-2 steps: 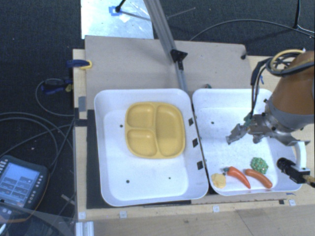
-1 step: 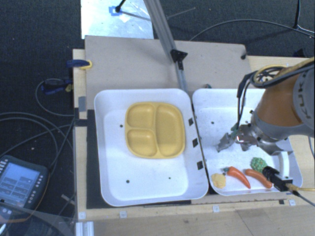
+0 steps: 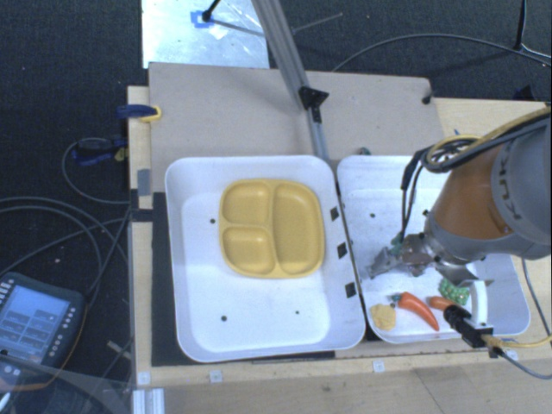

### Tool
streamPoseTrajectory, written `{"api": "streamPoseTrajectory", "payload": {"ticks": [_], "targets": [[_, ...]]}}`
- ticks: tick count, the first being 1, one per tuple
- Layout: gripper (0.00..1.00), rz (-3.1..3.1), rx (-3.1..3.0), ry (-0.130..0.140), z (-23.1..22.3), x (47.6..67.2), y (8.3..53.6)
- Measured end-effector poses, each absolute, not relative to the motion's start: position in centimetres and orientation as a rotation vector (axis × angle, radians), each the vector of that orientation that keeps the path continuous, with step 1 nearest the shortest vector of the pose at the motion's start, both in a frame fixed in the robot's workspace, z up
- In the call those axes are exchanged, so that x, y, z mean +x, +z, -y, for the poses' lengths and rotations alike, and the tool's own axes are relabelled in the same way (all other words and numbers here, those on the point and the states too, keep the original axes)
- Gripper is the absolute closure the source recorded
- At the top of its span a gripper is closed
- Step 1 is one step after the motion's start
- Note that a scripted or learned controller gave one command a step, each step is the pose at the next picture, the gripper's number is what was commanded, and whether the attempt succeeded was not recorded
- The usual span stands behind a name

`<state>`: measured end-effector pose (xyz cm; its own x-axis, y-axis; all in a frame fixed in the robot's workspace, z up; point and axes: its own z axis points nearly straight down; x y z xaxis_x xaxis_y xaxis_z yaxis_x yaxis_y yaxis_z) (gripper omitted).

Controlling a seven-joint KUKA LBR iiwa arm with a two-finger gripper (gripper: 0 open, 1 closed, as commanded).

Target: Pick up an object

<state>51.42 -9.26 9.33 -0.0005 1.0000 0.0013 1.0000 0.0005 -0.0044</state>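
My gripper (image 3: 390,260) hangs over the middle of the right bin (image 3: 371,192), pointing toward its left wall, with nothing visibly in it. Just below it, at the bin's front, lie an orange-red pepper-like piece (image 3: 419,310), a small pale yellow lump (image 3: 382,318), a green item (image 3: 454,293) and a small red piece (image 3: 440,302). The arm's orange band and grey body hide the right part of this bin.
The left bin (image 3: 194,317) holds a yellow divided plate (image 3: 272,228) in its upper half. A grey pole (image 3: 289,54) slants across the bench from the top toward the gap between the bins. Cables and a tablet lie on the floor at left.
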Motion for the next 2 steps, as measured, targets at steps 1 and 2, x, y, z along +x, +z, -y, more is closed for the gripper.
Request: {"api": "streamPoseTrajectory", "payload": {"ticks": [1,2], "targets": [[1.0,2.221,-2.223,-0.002,9.3,51.6,10.7],[1.0,2.232,-2.22,-0.007,9.9,52.6,16.4]]}}
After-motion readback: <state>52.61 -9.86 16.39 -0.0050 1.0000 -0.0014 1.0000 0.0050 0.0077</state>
